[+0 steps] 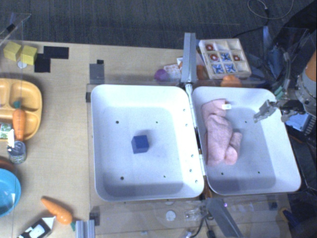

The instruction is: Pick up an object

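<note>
My gripper [263, 111] hangs over the upper right of the right bin [292, 177], and I cannot tell how it is set. The pink plush toy [219, 133] lies along that bin's left side, its long axis running up and down the view, to my left and a little lower. The blue cube [140, 143] sits in the left bin [99, 133], well apart, so I judge the toy the nearer pick.
</note>
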Robot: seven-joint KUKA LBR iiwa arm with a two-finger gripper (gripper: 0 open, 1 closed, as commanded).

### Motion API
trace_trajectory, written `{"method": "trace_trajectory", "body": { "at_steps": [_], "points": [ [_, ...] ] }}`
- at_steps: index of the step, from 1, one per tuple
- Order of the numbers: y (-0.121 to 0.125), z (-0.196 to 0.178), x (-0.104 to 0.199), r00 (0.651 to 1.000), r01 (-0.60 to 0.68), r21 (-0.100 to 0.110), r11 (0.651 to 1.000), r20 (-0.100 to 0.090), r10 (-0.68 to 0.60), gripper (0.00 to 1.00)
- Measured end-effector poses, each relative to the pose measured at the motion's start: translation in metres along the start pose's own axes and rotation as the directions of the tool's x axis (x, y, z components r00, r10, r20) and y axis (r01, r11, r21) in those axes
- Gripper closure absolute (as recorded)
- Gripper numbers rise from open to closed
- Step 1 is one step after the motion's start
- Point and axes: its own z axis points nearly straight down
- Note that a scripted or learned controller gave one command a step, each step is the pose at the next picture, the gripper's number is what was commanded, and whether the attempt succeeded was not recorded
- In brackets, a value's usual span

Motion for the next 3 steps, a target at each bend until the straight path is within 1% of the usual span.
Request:
{"method": "trace_trajectory", "body": {
  "at_steps": [1,2,3],
  "points": [
    [0.019,0.156,0.003,1.0,0.006,-0.003,1.0,0.0,-0.006,0.0],
    [0.034,0.161,0.063,0.973,0.232,-0.012,0.973,0.004,-0.232,0.0],
    [0.117,0.153,0.07,0.934,0.358,0.001,0.934,0.001,-0.358,0.0]
  ]
}}
